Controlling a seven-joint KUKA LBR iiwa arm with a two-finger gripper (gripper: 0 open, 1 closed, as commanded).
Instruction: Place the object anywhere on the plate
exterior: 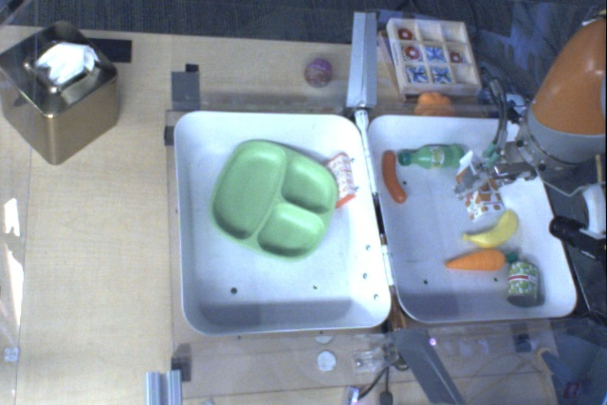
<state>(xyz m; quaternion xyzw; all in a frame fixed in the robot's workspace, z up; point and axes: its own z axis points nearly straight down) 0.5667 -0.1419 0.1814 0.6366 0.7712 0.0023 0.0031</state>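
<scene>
A green plate point(273, 197) with three compartments lies tilted in the left bin point(204, 299). A small red and white packet point(341, 177) leans against the plate's right edge. My gripper point(492, 164) hangs over the right bin point(427, 299), near its upper right part. Just below it lies a white and orange packet point(482, 193); whether the gripper touches the packet is unclear. Around it in the same bin are a red sausage point(394, 177), a green bottle point(432, 156), a yellow banana point(495, 230), an orange carrot point(477, 261) and a small green jar point(523, 282).
A gold box point(62, 100) with white tissue stands at the bench's far left. A tic-tac-toe board point(432, 55) and an orange ball point(433, 103) sit behind the right bin. A purple ball point(319, 71) rests behind the left bin. Cables run at the back right.
</scene>
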